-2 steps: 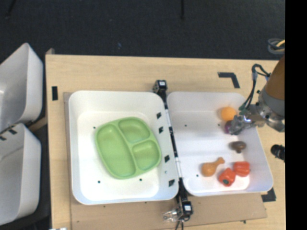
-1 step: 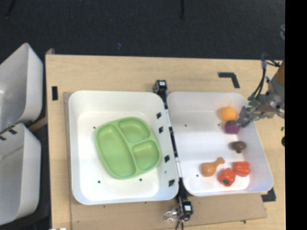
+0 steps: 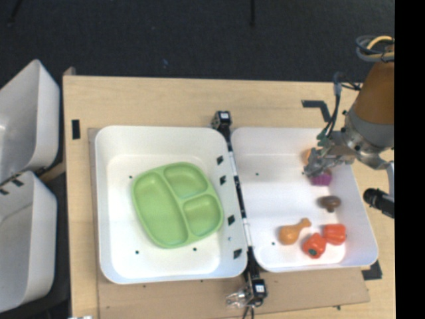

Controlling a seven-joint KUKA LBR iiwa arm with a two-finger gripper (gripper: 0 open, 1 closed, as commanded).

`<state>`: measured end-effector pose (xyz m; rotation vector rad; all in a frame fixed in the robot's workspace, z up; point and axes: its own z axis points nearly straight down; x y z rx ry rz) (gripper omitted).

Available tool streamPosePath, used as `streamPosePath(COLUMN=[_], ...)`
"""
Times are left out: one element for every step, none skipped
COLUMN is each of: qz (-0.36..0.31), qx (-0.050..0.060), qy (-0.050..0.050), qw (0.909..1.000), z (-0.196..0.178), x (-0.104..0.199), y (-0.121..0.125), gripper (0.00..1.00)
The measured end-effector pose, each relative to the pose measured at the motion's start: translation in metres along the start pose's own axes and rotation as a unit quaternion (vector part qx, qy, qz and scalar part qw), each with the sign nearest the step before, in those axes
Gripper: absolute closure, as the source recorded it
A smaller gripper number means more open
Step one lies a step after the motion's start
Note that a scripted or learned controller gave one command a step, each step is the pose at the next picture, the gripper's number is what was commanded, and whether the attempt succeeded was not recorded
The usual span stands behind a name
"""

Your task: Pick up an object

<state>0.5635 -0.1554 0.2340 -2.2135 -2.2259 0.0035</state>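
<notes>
The right bin [image 3: 279, 178] holds several small objects. A purple piece [image 3: 322, 177] lies near its far right side, with an orange piece [image 3: 308, 155] just behind it. My gripper [image 3: 317, 165] hangs low right over these two, its fingers pointing down between them. Farther forward lie a brown lump [image 3: 329, 203], an orange gourd-shaped toy [image 3: 293, 231] and two red-orange peppers [image 3: 325, 238]. Nothing is seen lifted off the bin floor.
The left bin [image 3: 113, 244] carries a green divided plate [image 3: 176, 203]. A ridge with black clips [image 3: 234, 198] separates the two bins. White containers [image 3: 23, 158] stand off the bench at the left. A black part [image 3: 378, 201] sticks in at the right edge.
</notes>
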Motion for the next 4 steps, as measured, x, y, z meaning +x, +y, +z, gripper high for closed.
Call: streamPosePath(qz=[-0.001, -0.001, 0.000, -0.001], qx=[0.001, 0.000, 0.001, 0.001], qy=[0.001, 0.000, 0.000, 0.000], qw=[1.0000, 1.0000, 1.0000, 1.0000], z=[-0.004, -0.011, 0.003, -0.004], x=[0.051, 0.105, 0.154, 0.203], y=[-0.002, 0.006, 0.009, 0.010], gripper=[1.00, 1.00, 1.00, 1.00])
